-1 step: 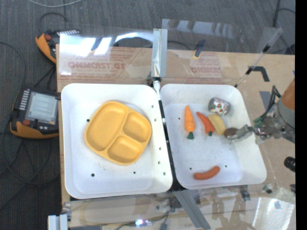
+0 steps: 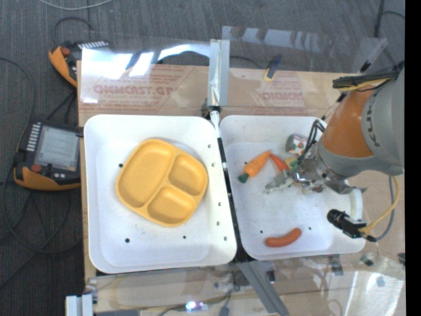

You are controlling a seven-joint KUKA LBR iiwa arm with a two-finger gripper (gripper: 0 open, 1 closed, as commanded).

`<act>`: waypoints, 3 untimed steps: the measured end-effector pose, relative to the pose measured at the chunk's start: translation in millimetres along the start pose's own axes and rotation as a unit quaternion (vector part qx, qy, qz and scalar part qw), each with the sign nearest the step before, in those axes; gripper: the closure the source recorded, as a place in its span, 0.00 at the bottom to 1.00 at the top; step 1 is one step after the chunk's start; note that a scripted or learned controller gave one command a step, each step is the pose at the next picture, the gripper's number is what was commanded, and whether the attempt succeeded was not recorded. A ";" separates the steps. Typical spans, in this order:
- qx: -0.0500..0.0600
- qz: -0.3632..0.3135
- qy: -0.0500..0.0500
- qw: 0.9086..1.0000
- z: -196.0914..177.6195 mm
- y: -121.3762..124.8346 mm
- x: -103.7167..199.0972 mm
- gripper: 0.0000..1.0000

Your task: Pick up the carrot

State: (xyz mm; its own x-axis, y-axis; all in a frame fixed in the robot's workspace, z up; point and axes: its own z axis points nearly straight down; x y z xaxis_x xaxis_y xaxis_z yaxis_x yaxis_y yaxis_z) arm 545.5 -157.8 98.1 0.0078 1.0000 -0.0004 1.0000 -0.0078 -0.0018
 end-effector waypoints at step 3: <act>0.002 0.240 -0.001 0.971 -40.5 -63.3 59.9 1.00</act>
